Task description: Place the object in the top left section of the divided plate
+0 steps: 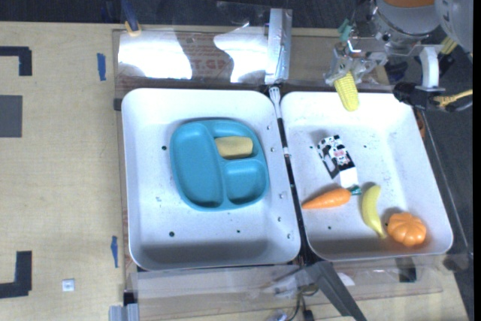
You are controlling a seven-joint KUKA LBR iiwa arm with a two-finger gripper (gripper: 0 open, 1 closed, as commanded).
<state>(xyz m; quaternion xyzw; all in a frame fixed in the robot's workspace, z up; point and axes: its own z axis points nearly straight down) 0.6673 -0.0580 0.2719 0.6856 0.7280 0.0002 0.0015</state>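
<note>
Arm: grey, with an orange band, reaching in from the right and hanging over the far edge of the right bin point(428, 154).
Gripper point(347, 79): above the far left corner of the right bin, jaws closed on the corn.
Corn point(346, 92): a small yellow ear held between the fingers, hanging down from them, tip pointing toward the bin floor.
Divided plate point(197, 169): blue, in the left bin point(143, 184), well apart from the jaws, down and to their left.
Yellow block point(234, 147): lies in the plate's upper right compartment, the part of the plate nearest the jaws.
Cow toy point(335, 155): black and white, in the right bin, below the jaws and near them.
Carrot point(327, 199): orange, farther below the jaws, just past the cow toy.
Banana point(370, 209): beside the carrot, down and slightly right of the jaws.
Pumpkin point(406, 228): orange, touching the banana's lower end, the thing farthest from the jaws in the right bin.
</note>
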